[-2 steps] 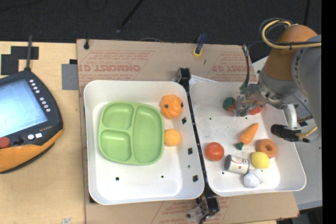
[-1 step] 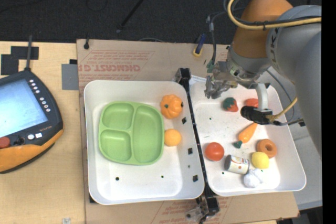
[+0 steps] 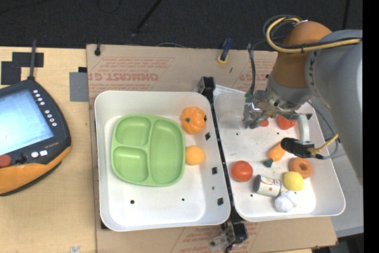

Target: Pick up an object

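Our pincer (image 3: 256, 117) hangs low beside the small red thing (image 3: 286, 122); nothing is picked up yet, and we cannot tell its grip.

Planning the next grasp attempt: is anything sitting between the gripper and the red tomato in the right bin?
Nothing visible does. The gripper is at the upper part of the right bin, and the red tomato lies below it on bare white floor. The orange carrot piece and small can sit off to the tomato's right, out of that line.
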